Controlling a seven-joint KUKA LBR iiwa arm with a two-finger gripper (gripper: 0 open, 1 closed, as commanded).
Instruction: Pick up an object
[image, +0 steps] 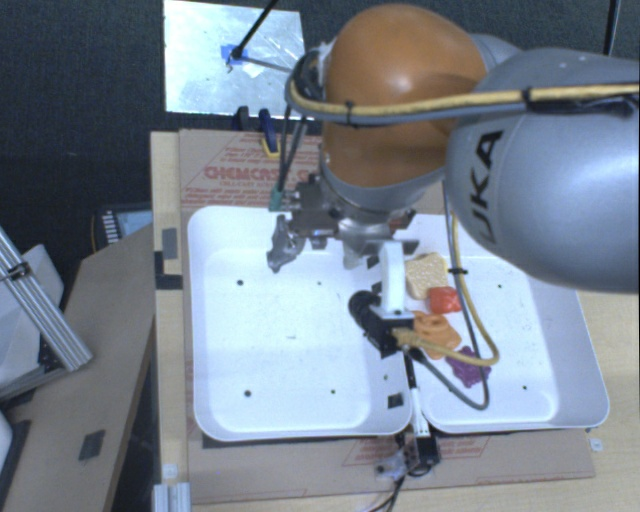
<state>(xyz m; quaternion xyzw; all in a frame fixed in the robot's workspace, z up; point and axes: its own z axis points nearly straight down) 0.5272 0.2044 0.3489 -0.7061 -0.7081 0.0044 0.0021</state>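
While the arm (480, 150) looms across the upper right, claw (312, 245) at frame centre over the left bin (290, 340), its state impossible to tell, small toys (440, 310) in the right bin (540, 380).

Four objects (440, 310) lie together in the right bin (560, 400).

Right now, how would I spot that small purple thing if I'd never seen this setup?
Start at the right white bin, then find the little heap of toys near its left wall. The purple piece lies at the heap's near end, just below the orange piece. It is the only purple item there.
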